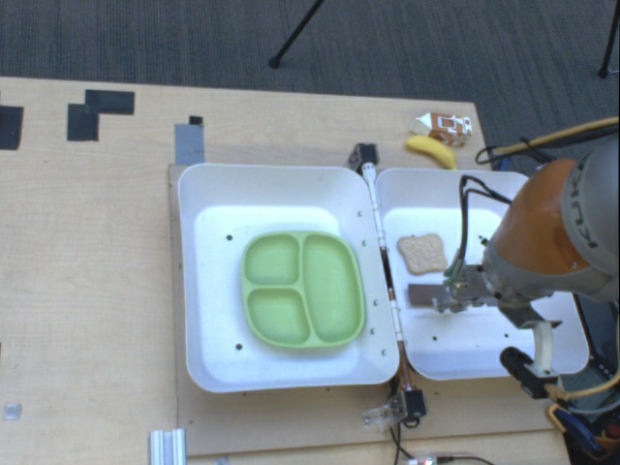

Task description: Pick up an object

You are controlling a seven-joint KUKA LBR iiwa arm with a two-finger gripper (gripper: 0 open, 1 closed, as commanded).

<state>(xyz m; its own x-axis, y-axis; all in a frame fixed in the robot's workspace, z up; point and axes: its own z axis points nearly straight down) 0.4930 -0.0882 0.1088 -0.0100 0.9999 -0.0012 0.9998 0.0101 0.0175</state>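
Camera view: two bins (pixel 194 260), one green tray (pixel 302 289), one toast slice (pixel 422 253); tool (pixel 426 296) state unclear.

Dark grey ribbed carpet (pixel 194 22) runs across the far side, with a thin black stand leg (pixel 305 19) slanting over it. Nearer, a pale wooden bench top (pixel 87 289) spreads wide, black tape patches (pixel 95 112) on its far left. Even, soft light throughout.
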